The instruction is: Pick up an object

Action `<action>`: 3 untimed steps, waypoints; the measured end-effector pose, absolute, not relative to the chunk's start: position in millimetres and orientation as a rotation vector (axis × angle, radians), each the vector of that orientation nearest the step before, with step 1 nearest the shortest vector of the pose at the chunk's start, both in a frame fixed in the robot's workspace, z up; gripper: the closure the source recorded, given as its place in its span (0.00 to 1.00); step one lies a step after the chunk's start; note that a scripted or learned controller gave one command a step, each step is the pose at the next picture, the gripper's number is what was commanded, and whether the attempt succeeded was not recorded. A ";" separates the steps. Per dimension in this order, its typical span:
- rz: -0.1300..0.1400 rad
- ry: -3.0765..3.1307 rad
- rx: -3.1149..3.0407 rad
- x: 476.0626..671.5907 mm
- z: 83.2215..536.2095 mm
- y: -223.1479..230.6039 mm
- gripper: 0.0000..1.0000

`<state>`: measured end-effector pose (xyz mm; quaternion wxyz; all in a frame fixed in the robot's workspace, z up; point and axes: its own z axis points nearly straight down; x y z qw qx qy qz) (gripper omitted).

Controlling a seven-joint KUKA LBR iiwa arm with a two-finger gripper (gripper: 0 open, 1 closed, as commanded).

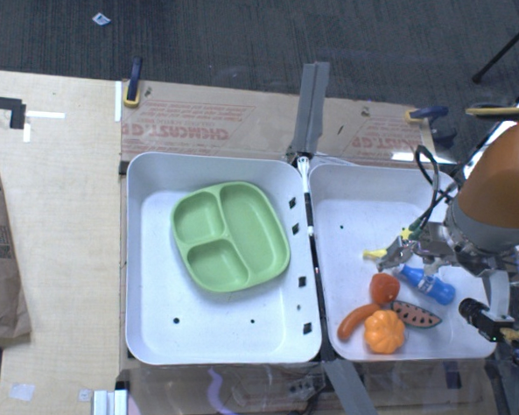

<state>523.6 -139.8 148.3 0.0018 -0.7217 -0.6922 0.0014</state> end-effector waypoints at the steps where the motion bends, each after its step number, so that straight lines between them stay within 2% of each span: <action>1: 0.003 -2.351 -2.079 522.0 90.4 -135.8 0.00; 2: 0.002 -2.347 -2.084 522.7 99.6 -137.1 1.00; 3: 0.004 -2.024 -2.401 517.6 190.3 -67.8 1.00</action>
